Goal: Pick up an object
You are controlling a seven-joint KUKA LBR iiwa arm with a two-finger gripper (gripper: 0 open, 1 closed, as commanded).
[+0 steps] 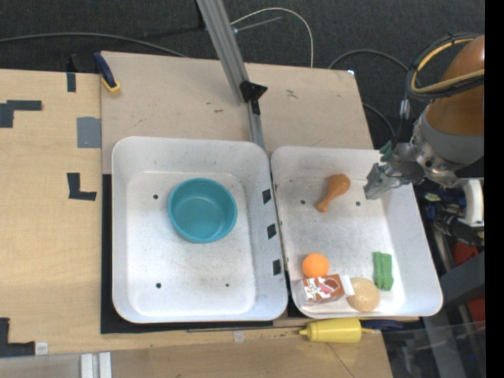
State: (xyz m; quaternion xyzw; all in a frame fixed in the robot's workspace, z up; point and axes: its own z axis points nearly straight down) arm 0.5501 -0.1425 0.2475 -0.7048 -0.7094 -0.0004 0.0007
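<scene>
Here the claw [378, 186] hangs over the upper right corner of the right bin [409, 235], a dull grey metal piece below the arm's [453, 109] glossy orange band. How far it is open cannot be told from this angle; nothing shows between its tips. Just to its left, apart from it, lies a drumstick [334, 190], smooth tan-orange, with a rounded head tapering to a thin end, tilted on the bin floor.

The right bin is shallow white plastic with rounded corners and a speckled, scuffed floor. Along its near edge sit four more things: a small orange ball [315, 264], a flat red-and-white packet [323, 287] just below the ball, a pale beige round lump [363, 294] beside the packet, and a green ridged strip [383, 270] standing just above the lump.

The left bin [142, 290], of the same white plastic, holds a round teal bowl [203, 209], smooth and open side up, near its middle.

Outside the bins, a yellow bottle [335, 331] lies on its side on the wooden bench [47, 211], touching the right bin's near rim. A grey metal rail [224, 34] slants down to the gap between the bins.
</scene>
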